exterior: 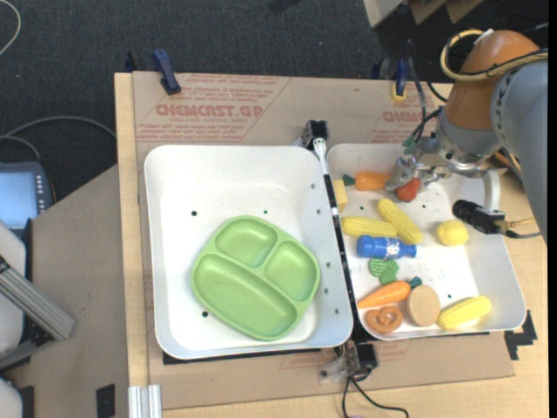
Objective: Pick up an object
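The gripper [407, 179] is seen low in the right bin [513, 273], above a red toy [409, 188]. Whether it is gripping cannot be told. A green plate [255, 276] lies in the left bin [165, 233].

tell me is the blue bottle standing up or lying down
Lying down. The blue bottle rests on its side on the floor of the right bin, its long axis running left to right, just below the corn cob.

Glossy plastic green tray [255, 276], smooth white bins [174, 181], matt cardboard bench [218, 107]
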`<state>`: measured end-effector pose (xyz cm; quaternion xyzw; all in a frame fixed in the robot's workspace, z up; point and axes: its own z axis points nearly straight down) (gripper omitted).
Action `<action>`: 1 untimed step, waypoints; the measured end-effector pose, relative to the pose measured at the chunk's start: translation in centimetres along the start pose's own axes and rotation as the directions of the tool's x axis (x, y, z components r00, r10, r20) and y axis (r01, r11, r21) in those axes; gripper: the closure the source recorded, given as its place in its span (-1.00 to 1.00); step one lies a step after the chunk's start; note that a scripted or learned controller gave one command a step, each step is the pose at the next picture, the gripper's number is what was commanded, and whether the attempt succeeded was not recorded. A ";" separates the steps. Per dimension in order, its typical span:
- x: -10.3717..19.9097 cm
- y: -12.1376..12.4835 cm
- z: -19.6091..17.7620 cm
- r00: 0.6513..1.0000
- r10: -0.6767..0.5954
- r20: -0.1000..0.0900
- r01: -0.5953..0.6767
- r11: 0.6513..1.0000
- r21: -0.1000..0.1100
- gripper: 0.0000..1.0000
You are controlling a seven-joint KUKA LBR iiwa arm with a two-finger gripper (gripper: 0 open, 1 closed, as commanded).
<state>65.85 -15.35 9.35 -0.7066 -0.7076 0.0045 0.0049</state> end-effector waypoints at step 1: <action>7.1 -5.2 -9.7 1.000 -0.004 -0.003 0.004 1.000 -0.016 1.00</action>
